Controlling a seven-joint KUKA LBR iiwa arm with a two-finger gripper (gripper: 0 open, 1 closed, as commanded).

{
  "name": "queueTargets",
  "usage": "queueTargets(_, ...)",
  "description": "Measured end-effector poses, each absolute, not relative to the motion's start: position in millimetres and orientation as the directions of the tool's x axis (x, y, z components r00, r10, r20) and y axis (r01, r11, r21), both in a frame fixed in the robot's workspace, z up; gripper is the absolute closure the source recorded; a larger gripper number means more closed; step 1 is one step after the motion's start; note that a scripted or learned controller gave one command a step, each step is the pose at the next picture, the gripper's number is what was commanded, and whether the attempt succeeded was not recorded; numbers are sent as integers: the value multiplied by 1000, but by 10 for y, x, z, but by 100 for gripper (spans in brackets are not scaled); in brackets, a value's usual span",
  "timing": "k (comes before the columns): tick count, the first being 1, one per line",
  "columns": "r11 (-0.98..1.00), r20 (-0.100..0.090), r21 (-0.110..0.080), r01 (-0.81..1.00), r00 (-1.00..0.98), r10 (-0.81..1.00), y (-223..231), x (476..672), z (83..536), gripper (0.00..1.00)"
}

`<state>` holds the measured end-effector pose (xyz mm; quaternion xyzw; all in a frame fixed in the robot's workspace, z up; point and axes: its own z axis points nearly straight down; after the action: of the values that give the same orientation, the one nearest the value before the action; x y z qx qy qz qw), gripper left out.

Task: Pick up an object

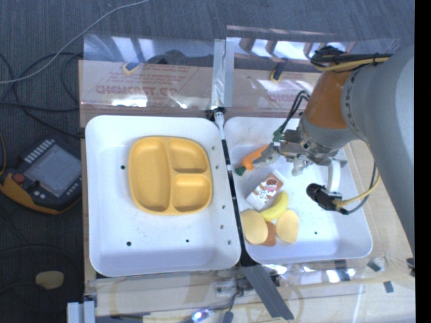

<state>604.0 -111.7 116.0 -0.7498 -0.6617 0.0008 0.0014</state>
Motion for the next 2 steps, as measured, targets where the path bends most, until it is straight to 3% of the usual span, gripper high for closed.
queueTargets(1,-45,-4,6,999,45,999,-1069,5967,884,0)
queueTargets(2,7,-5,12,1000,-7,1000,-976,5726,891,0)
